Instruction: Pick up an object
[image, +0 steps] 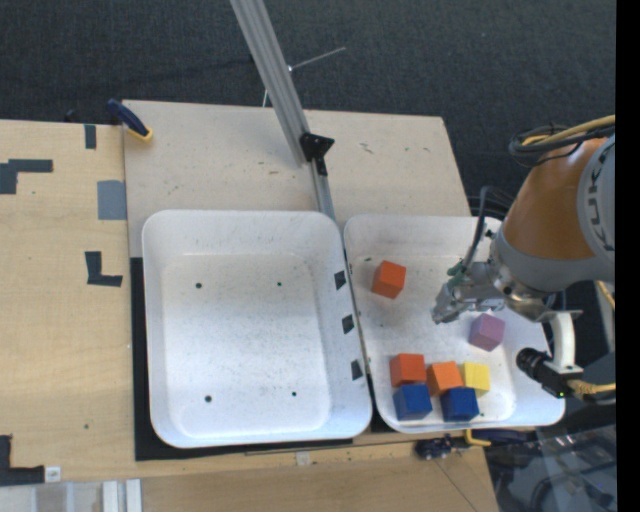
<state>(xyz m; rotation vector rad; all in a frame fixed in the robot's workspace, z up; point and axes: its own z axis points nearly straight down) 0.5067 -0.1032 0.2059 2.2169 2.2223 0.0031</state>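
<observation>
The right bin (420, 235) holds several small blocks. An orange block (389, 279) lies alone near its middle. A purple block (487, 331) lies toward the right wall. Along the front edge sit two orange blocks (408, 368) (445, 377), a yellow block (477, 377) and two blue blocks (412, 401) (460, 404). My gripper (452, 305) hangs low over the right bin, just left of the purple block and right of the lone orange block. Nothing shows between its tips.
The left bin (240, 330) lies beside the right one. A slanted metal pole (285, 90) rises from the seam between the bins. A blue-and-yellow clamp (130, 118) sits at the bench's far left corner. The arm's orange band (555, 200) overhangs the right bin's right side.
</observation>
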